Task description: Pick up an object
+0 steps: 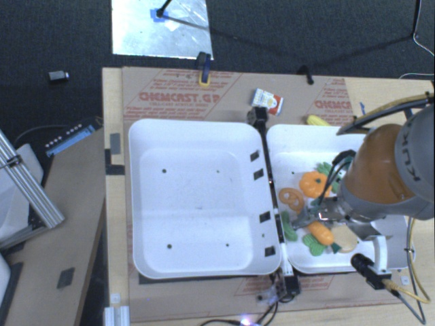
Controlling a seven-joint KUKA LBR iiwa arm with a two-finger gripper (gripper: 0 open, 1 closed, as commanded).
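Watching the arm reach down into the right bin point(299, 138), its hand point(314, 214) sits low among the toy food: a small orange pumpkin point(312, 183), a pretzel point(291, 197), a carrot-like piece point(321, 233). Can't tell if it's grasping anything. Nothing's lifted yet; the left bin point(197, 131) waits.

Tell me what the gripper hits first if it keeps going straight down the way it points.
Probably the orange toy lying right under the gripper in the right bin, with a green piece beside it. Depth is hard to judge from this slanted view.
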